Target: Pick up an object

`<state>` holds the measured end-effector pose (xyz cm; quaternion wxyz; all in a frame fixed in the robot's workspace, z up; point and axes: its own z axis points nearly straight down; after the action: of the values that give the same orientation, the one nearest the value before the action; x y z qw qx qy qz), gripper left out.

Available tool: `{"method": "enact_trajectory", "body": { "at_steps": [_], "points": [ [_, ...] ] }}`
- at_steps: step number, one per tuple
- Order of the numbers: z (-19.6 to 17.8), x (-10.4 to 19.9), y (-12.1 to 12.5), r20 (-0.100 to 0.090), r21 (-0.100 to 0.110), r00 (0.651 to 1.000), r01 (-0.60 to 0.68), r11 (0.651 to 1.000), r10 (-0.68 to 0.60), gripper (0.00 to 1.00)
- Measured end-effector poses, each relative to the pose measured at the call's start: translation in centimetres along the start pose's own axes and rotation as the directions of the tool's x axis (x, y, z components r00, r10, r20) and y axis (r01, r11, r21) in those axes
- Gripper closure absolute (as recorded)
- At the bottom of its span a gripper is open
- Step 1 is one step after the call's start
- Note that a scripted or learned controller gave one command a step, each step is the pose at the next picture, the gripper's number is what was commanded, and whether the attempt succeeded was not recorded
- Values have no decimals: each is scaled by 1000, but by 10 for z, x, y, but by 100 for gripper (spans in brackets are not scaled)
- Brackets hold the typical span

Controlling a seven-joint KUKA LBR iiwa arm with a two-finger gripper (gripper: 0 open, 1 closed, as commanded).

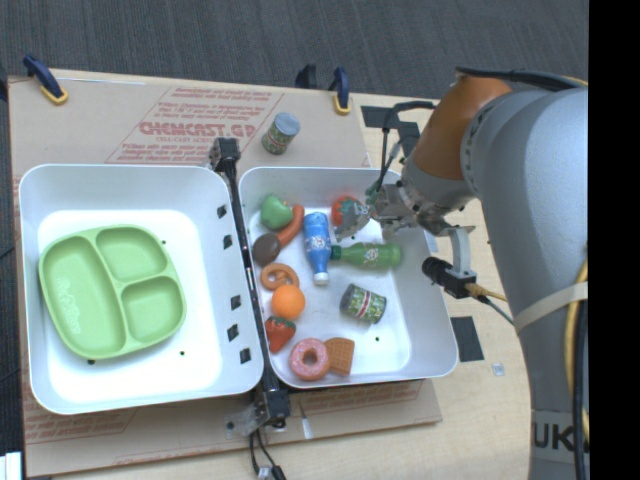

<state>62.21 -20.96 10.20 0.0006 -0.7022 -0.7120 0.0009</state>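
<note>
Now the grey arm comes in from the right side of the frame and its claw (372,211) hangs low over the upper right part of the right bin (425,343). The claw is just beside a small red toy (345,210), maybe a strawberry or a tomato, and above a green bottle (368,257) that lies on its side. Whether the claw is wide or narrow I cannot tell, because the wrist covers it and the view here is dark and small.

The right bin carries many things close together: a blue and white bottle (316,245) in the middle, a green pepper (275,211) and a carrot (291,227) to its left, a pretzel (279,275), an orange (288,301), a strawberry (280,333), a pink donut (309,358) touching a waffle (339,354) at the bottom, and a small green can (362,303) in the lower middle. The left bin (40,368) holds a green divided plate (112,289). One more can (281,134) stands on the cardboard (130,118) on the counter, outside the bins.

I think the pick is only starting. The risk is the crowding: the red toy, the green bottle and the blue and white bottle are so near that closing the claw may push one aside or catch two. The green bottle is round and may roll away. The bin wall is also near the claw and could block it.
</note>
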Motion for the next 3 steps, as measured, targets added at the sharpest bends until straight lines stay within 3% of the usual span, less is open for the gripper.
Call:
{"method": "enact_trajectory", "body": {
  "at_steps": [1, 2, 3],
  "points": [
    [-11, 0, 1, 1, -1, 1000, 4, 1000, -4, 100],
    [-10, 0, 1, 1, 0, 1000, 5, 1000, -5, 0],
    [-21, 1, 1, 2, -2, 1000, 9, 1000, -9, 100]
  ]
}}
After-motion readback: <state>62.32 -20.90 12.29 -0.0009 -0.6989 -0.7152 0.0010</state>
